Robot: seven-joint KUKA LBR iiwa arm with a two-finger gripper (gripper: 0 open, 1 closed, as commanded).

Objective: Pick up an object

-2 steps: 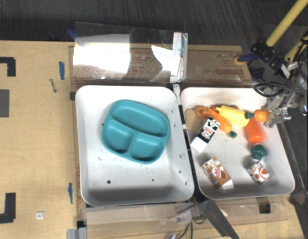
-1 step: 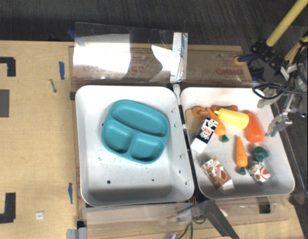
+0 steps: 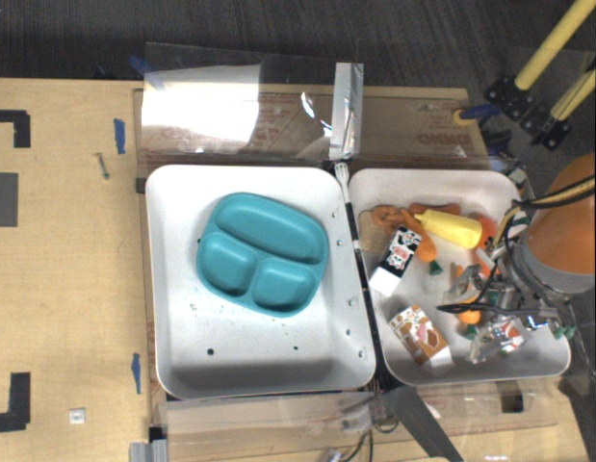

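Note:
The right bin [image 3: 442,183] holds a jumble of small objects. A yellow bottle-shaped toy [image 3: 452,227] lies near its back. A black-and-white patterned box [image 3: 401,249] lies left of it, with a white block [image 3: 384,281] just in front. A brown and white packet [image 3: 419,334] lies near the front left. Small orange and green pieces [image 3: 468,314] are scattered on the right. My gripper [image 3: 490,308] hangs low over the right part of this bin, among the small pieces, below the arm's orange band [image 3: 572,239]. The clutter hides what it touches.
The left bin [image 3: 172,258] holds a teal divided plate [image 3: 262,252]. A clear plastic sheet [image 3: 240,114] and a metal strip [image 3: 345,109] lie behind the bins. Yellow poles [image 3: 562,32] stand at the back right. Wooden bench [image 3: 57,258] extends to the left.

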